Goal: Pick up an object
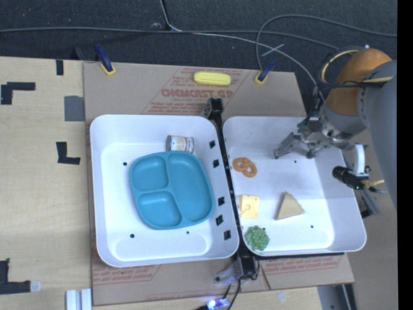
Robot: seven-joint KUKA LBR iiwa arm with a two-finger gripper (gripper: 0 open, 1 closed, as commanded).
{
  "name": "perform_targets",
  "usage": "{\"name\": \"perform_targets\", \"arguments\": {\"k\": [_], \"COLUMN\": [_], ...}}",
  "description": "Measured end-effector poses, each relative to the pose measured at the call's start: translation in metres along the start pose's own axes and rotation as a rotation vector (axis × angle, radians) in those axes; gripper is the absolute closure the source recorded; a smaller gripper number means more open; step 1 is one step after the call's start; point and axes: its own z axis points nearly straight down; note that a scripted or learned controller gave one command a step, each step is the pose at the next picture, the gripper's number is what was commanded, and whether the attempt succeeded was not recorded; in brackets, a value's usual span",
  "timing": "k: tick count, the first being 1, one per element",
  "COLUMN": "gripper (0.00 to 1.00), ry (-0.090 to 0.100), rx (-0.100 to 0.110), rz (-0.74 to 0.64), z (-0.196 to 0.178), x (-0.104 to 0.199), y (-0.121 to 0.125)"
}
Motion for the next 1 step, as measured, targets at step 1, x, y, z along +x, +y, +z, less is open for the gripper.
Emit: {"name": "perform_targets", "arguments": {"k": [1], "gripper": [1.0], "ry": [-0.003], "rx": [-0.004], "rz": [-0.002], "z": [-0.0127], "x": [-0.0005], "y": [0.0014]}}
